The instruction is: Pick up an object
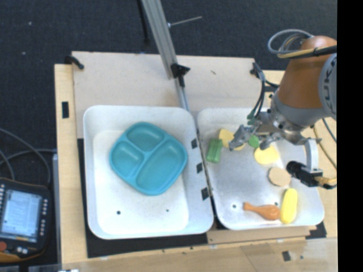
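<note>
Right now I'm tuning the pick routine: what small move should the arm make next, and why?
Probably a short descent straight down. The two-finger gripper sits right by the small pale yellow piece near the far edge of the right white bin, with the green block just beside it; nothing visibly sits between the fingers.

Illumination even and diffuse, moderately bright; source direction cannot be determined. 2 shallow white plastic bins [142,220] read bright, approaching washout w/ little surface detail. Turquoise 3-section plastic plate [148,158] shows soft sheen, no hard glare. Shadows faint, short. Dark carpet floor [57,16] underexposed, grainy. Overall resolution low; small items in right bin soft-edged. Grey arm w/ orange band [306,89] slightly blurred. No obvious edge distortion.
</note>
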`<state>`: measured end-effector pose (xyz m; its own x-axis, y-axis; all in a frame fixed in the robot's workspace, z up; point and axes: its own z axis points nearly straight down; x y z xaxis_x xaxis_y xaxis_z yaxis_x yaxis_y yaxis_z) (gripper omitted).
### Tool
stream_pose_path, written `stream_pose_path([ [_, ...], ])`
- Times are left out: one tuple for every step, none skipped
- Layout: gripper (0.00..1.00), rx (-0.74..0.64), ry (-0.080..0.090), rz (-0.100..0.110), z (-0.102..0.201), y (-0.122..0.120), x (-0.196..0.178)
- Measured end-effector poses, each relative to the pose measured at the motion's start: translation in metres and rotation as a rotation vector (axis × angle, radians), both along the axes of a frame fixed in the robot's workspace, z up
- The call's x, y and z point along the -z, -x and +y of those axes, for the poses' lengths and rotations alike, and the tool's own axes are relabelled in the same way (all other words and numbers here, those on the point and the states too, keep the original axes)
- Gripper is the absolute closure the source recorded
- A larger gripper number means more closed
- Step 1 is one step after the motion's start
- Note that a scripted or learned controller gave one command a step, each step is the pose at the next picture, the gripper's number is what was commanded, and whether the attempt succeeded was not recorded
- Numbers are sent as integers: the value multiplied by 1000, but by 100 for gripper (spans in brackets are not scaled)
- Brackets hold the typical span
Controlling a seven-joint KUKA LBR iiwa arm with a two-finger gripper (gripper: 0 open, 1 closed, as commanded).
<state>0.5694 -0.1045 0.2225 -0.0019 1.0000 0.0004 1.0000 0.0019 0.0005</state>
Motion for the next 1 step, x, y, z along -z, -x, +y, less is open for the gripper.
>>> stream_pose_path([
  [0,0,0,0,0,0,0],
])
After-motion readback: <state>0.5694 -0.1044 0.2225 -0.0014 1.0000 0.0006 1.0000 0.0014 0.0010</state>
